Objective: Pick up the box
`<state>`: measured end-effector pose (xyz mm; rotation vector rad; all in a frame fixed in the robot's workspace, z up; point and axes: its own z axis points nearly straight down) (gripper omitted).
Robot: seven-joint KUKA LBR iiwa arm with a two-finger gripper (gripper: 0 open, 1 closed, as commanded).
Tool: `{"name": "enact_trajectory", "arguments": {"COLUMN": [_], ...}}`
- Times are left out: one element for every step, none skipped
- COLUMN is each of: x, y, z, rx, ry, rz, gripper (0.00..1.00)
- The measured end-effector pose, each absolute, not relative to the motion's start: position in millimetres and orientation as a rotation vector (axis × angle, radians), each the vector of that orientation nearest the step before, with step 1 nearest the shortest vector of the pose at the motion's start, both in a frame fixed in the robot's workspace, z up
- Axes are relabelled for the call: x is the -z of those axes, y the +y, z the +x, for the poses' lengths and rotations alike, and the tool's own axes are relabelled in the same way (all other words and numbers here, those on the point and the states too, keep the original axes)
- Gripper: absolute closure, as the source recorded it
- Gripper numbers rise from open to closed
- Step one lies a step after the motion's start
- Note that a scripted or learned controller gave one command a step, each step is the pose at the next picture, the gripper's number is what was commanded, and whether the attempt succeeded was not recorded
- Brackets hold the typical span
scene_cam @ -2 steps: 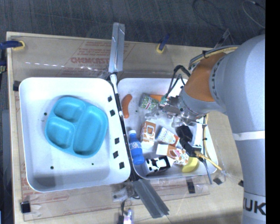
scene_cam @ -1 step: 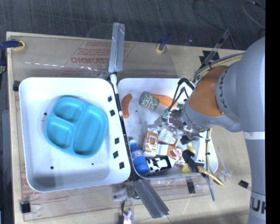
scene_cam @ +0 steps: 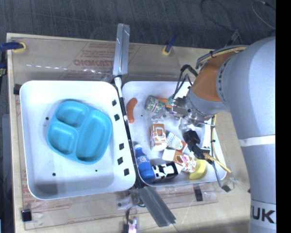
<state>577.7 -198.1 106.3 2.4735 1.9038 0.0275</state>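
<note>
Bright even light, soft focus, faint shadows

Both white bins (scene_cam: 34, 178) look like smooth, slightly glossy plastic, and the blue divided tray (scene_cam: 80, 131) at left of the frame is matt-looking moulded plastic. At right, the box (scene_cam: 158, 135) has a printed orange-and-white cardboard face, beside a shiny blue bottle (scene_cam: 144, 165) and a smooth yellow banana-shaped toy (scene_cam: 199, 169). The worktop (scene_cam: 94, 57) is pale, wood-coloured board under a clear glossy sheet, and the arm's casing (scene_cam: 254, 96) is smooth satin grey.
</note>
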Motion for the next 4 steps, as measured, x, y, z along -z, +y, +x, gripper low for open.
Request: {"name": "enact_trajectory", "arguments": {"x": [-147.4,-98.5,-113.7,-91.8], "y": [-169.2,-125.8,-111.5,-172.8], "z": [597.6,638.0,646.4,651.5], "rx": [0.003,0.002,0.005,0.004], "ry": [1.764,1.547,1.63,1.473], "rz": [2.604,2.736,2.689,2.778], "gripper": [0.0,0.0,0.0,0.0]}}
